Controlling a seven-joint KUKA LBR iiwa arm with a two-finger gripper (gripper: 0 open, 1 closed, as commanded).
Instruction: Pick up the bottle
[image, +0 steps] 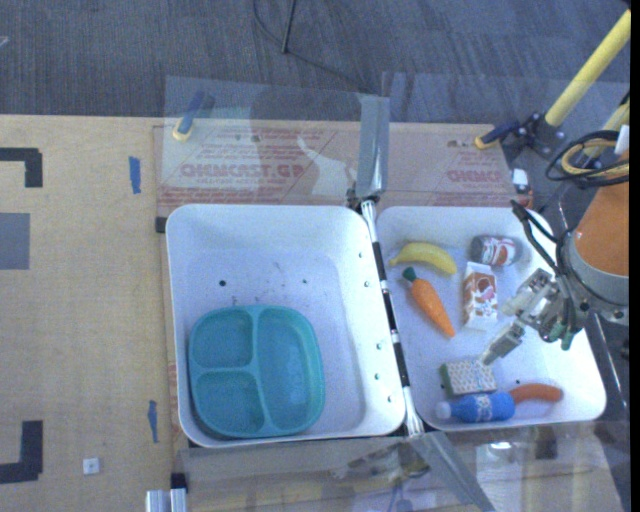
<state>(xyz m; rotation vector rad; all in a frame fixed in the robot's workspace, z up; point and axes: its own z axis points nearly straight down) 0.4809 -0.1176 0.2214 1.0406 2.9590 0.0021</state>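
Note:
The bottle (482, 407) is blue with a white cap and lies on its side at the front edge of the right bin (590, 400). My gripper (513, 321) hangs over the right side of that bin, behind the bottle and apart from it. Its fingers are spread open, one fingertip (498, 348) pointing down towards the bin floor, with nothing between them.
In the right bin lie a banana (424, 257), a carrot (431, 304), a can (497, 250), a small carton (480, 296), a speckled block (468, 377) touching the bottle, and an orange piece (537, 393) at its right. A teal divided plate (256, 371) sits in the left bin (270, 250).

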